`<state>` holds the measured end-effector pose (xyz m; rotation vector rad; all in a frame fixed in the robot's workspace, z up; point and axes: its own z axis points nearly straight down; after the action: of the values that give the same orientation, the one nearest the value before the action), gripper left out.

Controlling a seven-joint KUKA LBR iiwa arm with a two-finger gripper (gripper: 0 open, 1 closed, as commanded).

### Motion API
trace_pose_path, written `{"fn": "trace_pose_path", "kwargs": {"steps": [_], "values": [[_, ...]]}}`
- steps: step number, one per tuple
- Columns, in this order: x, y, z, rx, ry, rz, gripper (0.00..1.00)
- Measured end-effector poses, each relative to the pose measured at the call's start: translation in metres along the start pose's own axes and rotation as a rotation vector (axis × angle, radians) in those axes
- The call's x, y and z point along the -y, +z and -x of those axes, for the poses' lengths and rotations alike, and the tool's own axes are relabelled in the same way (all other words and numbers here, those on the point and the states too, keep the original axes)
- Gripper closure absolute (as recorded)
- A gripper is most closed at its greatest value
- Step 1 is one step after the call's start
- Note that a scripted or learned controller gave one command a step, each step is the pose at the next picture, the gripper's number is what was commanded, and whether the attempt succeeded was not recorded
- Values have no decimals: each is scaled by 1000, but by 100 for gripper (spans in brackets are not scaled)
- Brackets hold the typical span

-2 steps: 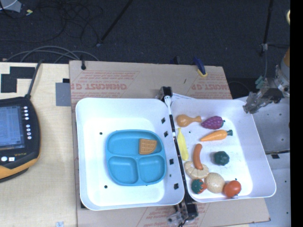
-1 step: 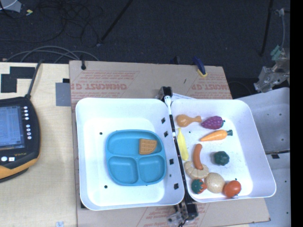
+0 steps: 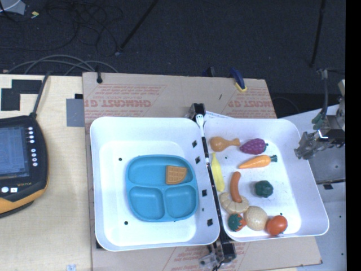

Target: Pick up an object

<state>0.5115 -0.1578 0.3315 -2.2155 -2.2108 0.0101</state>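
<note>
Since everything in the right bin (image 3: pixel 307 168) looks like hollow plastic toy food, I'd guess it's all light, stiff and a bit slippery, so the carrot (image 3: pixel 256 162) is best pinched across its thick orange middle. It lies near the bin's centre, between the purple grapes (image 3: pixel 253 146) and the green piece (image 3: pixel 263 188). Off past the bin's right rim and well apart from the carrot sits the end effector (image 3: pixel 309 144), carrying nothing, and I can't tell how wide it is.

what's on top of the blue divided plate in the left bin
A waffle-shaped toy lies on the blue divided plate, in its upper right compartment. The other compartments show bare blue. What is under the waffle is covered.
</note>
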Motion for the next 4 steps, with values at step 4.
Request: {"fn": "trace_pose_path", "kwargs": {"steps": [4], "values": [[36,-19,-152,3,-8,14,100]]}}
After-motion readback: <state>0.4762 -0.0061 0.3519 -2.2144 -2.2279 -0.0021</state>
